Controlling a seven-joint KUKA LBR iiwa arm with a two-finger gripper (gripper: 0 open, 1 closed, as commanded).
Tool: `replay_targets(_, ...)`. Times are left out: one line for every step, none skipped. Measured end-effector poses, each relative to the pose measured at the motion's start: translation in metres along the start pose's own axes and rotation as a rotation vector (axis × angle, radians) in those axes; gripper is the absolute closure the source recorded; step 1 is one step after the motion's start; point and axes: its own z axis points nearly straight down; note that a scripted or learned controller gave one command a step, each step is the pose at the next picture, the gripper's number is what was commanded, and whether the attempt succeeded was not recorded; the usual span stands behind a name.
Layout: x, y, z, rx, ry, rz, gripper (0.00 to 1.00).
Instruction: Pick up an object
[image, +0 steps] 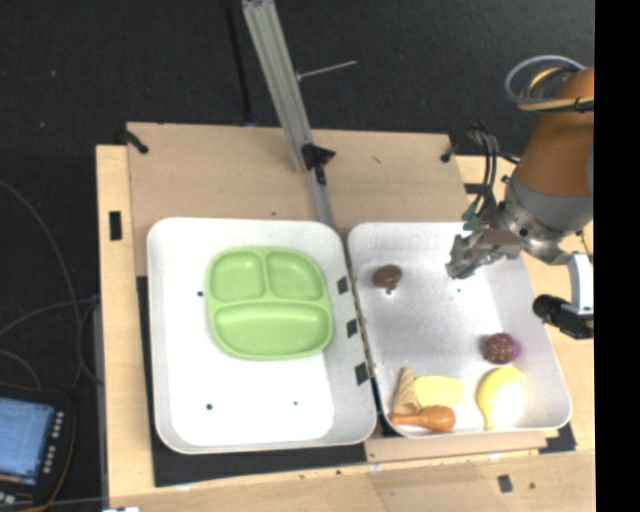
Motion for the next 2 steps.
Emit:
replay_targets(0.057, 0.016, 0.01, 0.002, 0.001, -0.001, 1.0)
replay_targets(0.107, 0.028, 0.001, 0.0, 0.0, -0.001, 1.0)
